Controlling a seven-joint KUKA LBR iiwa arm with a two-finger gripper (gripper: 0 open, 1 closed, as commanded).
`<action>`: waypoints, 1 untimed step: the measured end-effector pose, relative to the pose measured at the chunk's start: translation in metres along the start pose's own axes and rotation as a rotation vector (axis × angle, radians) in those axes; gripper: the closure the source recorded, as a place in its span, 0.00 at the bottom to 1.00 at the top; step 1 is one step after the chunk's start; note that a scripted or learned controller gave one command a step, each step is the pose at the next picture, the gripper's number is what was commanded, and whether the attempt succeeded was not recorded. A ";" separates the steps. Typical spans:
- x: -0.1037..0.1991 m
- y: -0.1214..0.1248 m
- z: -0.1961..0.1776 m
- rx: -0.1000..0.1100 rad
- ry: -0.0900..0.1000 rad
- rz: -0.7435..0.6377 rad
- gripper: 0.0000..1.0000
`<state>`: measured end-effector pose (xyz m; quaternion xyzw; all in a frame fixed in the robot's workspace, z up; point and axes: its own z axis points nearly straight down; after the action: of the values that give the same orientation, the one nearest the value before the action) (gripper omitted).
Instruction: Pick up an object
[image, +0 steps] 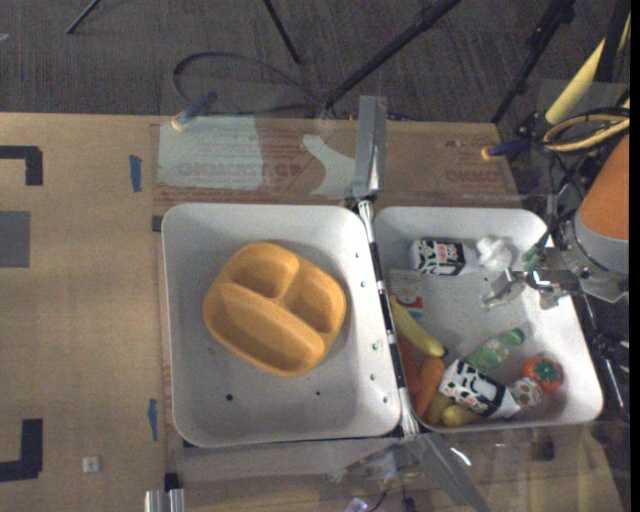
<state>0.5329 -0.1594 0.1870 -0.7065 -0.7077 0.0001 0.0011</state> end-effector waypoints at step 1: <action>-0.022 0.014 0.101 -0.006 -0.003 -0.139 0.00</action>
<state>0.5463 -0.1813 0.0863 -0.6555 -0.7552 -0.0013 -0.0021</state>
